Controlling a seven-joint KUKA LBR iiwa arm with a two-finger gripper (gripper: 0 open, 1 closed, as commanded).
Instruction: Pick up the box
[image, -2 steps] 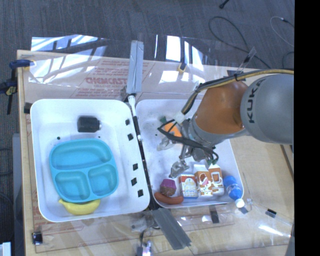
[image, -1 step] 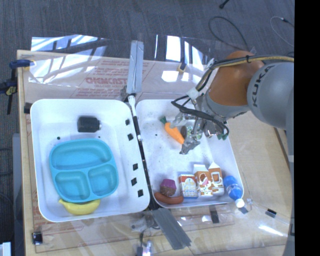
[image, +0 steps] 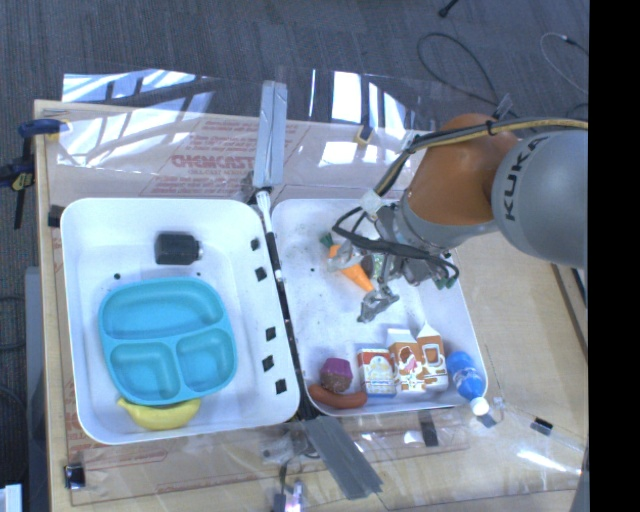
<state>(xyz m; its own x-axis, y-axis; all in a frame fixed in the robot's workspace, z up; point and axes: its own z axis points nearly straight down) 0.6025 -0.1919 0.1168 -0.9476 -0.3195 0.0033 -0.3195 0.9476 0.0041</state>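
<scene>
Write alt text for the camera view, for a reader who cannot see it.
A grey-and-orange robot arm's gripper hovers in the right bin, above a box lying near a blue bottle, sausage and carrot. The left bin holds a blue tray, banana and black object.

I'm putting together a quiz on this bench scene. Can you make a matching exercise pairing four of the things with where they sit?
Things:
1. blue divided tray
2. black object
3. box
4. banana

Places:
A. near edge of the right bin, beside a blue bottle
B. far part of the left bin
C. middle of the left bin
D. left bin's near edge, partly under the tray

Pairs: 1-C, 2-B, 3-A, 4-D
</scene>
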